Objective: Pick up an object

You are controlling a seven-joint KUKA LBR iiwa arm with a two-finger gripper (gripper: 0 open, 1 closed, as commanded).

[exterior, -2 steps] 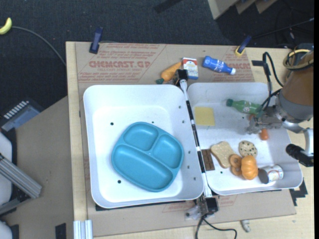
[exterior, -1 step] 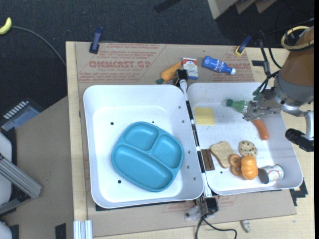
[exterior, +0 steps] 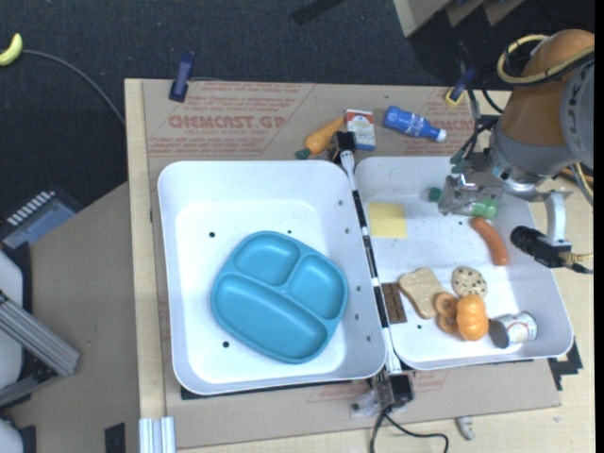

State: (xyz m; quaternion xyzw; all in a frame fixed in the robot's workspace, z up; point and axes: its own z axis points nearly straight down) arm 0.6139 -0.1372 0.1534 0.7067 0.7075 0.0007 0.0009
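Observation:
My gripper (exterior: 462, 199) hangs low over the far part of the right bin (exterior: 557, 302). A small green thing (exterior: 487, 203) shows right at it, and I cannot tell whether it is held. Just to the front right lies an orange-red sausage (exterior: 492, 241). To the gripper's left a yellow cheese slice (exterior: 387, 221) lies flat. Near the bin's front sit a toast slice (exterior: 421, 290), a cookie (exterior: 468, 280), an orange pumpkin-like toy (exterior: 469, 316) and a small can (exterior: 516, 328) on its side.
The left bin (exterior: 189, 201) holds a blue divided plate (exterior: 278, 295). A brown bar (exterior: 391, 302) lies along the right bin's left wall. Behind the bins on the board lie a blue bottle (exterior: 413, 124), a small carton (exterior: 359, 128) and an orange carrot (exterior: 326, 136).

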